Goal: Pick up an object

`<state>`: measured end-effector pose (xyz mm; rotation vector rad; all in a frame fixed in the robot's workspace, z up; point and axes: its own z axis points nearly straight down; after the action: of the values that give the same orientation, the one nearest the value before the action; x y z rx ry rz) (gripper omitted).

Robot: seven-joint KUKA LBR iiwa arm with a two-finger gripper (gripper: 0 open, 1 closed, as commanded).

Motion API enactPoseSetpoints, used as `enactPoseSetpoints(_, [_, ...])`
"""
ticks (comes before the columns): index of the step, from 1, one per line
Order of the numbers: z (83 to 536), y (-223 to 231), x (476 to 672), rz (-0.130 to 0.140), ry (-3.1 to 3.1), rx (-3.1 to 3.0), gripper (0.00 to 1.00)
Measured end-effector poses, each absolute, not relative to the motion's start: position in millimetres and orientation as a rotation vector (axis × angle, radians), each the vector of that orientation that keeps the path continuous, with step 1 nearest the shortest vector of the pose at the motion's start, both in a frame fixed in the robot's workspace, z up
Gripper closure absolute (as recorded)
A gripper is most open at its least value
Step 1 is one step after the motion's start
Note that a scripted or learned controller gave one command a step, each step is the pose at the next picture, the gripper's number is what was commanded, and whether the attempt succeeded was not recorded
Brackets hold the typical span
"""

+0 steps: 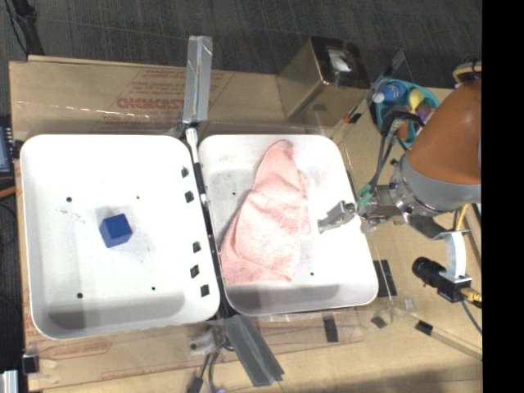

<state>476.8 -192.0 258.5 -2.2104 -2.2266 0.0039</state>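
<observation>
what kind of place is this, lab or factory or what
Probably a robot test lab: two white bins on a bench, holding a blue cube and a pink towel, with loose cables beside.

Two shallow white bins sit side by side on the tabletop: the left bin [49, 219] and the right bin [348, 273]. One blue cube [116, 229] lies in the left bin, toward its left edge. One pink towel [270, 215] lies crumpled in the right bin, running from its far edge toward its near edge. One arm reaches in over the right bin's right edge, carrying one gripper [334, 218]. One tan box [315, 76] stands beyond the right bin's far edge.
</observation>
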Motion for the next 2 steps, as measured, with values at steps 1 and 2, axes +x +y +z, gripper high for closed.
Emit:
enactPoseSetpoints(1, [91.6,-156.2,503.1,0.001,-2.224,-2.216,0.00])
enactPoseSetpoints(2, [101.0,-156.4,503.3,0.003,-2.229,-2.210,1.00])
